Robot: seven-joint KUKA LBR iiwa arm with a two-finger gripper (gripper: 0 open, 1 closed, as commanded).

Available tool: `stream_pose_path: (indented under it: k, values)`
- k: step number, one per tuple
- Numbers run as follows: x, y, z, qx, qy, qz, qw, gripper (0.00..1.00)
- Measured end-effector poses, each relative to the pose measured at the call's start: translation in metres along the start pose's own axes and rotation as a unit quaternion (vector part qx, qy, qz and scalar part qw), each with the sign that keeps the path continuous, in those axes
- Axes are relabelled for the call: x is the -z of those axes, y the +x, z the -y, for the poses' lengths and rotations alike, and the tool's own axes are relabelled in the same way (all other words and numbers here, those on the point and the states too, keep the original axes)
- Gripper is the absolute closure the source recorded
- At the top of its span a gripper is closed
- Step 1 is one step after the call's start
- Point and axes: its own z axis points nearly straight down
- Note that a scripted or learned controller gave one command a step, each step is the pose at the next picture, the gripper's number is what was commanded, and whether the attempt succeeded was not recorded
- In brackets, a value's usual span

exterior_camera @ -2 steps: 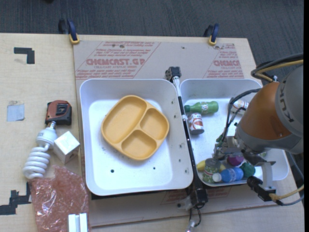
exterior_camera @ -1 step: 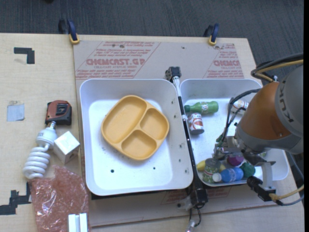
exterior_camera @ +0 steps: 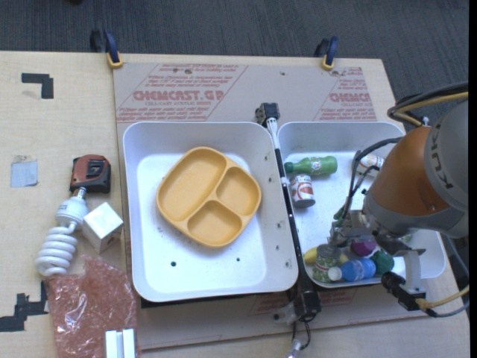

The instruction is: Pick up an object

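Pink mesh bag (exterior_camera: 89, 304) lies on beige bench (exterior_camera: 45, 133).

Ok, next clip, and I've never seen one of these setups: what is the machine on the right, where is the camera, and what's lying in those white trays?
One fixed camera looks down at a slant on a bench. The grey and orange bulk on the right is a robot arm; its gripper is lowered into the right bin, over a cluster of small toys. Whether it grips anything cannot be seen. That bin also holds a green bottle and a small red and white can. The left bin holds a yellow divided plate. Outside the bins lie a spiral light bulb, a white cube and a tape measure.
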Motion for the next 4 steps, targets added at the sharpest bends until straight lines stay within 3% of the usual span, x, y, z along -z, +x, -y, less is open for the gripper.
stream_pose_path:
  k: [4]
  values:
    - [0.0001,0.0004,-0.0001,0.0,0.0,0.0,1.0,0.0]
